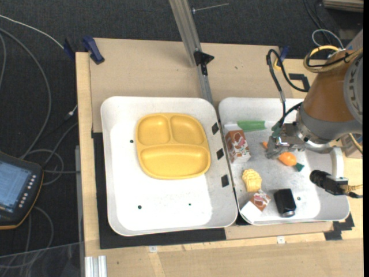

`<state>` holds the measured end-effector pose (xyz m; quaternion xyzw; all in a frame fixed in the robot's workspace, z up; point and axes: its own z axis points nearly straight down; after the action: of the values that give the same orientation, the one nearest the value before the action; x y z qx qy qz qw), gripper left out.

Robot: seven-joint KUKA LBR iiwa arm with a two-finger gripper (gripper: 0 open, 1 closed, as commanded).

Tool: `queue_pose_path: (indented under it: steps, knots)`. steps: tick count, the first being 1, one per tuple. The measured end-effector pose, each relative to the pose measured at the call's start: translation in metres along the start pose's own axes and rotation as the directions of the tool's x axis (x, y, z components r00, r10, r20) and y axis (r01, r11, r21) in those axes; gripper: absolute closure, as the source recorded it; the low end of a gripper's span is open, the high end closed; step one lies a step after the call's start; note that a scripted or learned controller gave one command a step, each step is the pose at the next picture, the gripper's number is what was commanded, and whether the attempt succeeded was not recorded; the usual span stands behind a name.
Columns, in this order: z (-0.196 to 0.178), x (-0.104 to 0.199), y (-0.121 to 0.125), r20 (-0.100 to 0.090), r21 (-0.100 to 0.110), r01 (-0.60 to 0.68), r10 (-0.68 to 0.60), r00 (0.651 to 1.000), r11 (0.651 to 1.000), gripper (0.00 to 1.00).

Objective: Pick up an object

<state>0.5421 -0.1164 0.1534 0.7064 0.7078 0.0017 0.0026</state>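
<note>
Front edge of bench (190,253) is closest to camera, bare wood below both bins. Landmark = yellow divided plate (173,145): sits in left bin (121,212), toward that bin's back half, three compartments, nothing in them.

Right of the plate, across the seam, right bin (323,212) holds the loose items. Small red-and-white carton (237,145) just right of the plate, standing near the bin's left wall. Green stick-like item (251,124) further right of the plate and slightly behind the carton. Yellow lumpy toy (251,179) right of the plate's front corner; small red-and-white packet (260,200) just in front of it. Black block (285,202) beside the packet, near the bin's front rim.

Orange object (288,158) lies well right of the plate on the bin floor, something teal at its right end. Gripper (276,144) is low, right at that orange object's left side; another orange bit shows by the fingertips. Can't tell finger spacing or whether anything is gripped. Grey arm (334,97) comes in from the right.
</note>
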Motion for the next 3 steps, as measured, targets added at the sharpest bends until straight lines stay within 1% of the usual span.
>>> queue_pose_path:
  steps: [1,2,3]
  knots:
    - [-0.062,-0.004,0.007,0.001,-0.003,0.0,0.0,1.0,1.0,1.0]
    - [-0.091,-0.004,0.009,-0.001,0.001,0.0,0.0,1.0,1.0,1.0]
    - [-0.08,0.044,0.025,-0.002,0.004,0.004,-0.004,1.0,1.0,1.0]
